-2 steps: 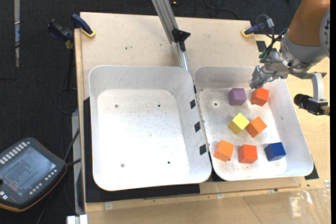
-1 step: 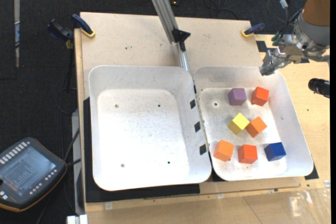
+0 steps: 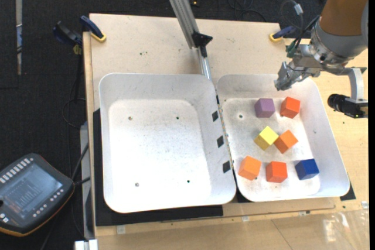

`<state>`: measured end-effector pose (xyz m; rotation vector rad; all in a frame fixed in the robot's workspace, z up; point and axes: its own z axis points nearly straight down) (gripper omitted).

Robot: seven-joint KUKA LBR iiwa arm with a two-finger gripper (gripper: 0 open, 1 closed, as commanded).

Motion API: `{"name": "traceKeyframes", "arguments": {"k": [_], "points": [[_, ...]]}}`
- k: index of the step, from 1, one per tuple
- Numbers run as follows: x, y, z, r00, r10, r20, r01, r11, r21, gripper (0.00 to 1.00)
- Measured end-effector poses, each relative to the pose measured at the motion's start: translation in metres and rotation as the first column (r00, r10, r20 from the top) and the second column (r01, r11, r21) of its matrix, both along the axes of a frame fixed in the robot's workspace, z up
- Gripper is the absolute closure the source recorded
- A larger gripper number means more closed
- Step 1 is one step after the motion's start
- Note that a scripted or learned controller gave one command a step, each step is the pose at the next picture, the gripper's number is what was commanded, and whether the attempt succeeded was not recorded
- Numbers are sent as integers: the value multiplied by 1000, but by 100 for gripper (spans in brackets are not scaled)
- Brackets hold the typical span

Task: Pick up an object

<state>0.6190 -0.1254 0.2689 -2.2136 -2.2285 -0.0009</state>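
Note:
The right bin holds several small cubes: a purple one, an orange-red one, a yellow one, an orange one, another orange one, a red-orange one and a blue one. My gripper hangs over the bin's far edge, just above and behind the purple and orange-red cubes. Nothing shows between its fingers.
The left bin lies beside the right one. A slanted metal pole crosses the back of the bench. Clamps sit at the bench's far corners. A teach pendant lies at the lower left.

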Motion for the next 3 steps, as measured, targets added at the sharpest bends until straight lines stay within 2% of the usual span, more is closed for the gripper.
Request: {"name": "traceKeyframes", "arguments": {"k": [2,3], "points": [[-19,110,7,1000,2,-1,-2,1000,1,100],[-28,165,-14,1000,2,-3,-2,1000,1,100]]}}
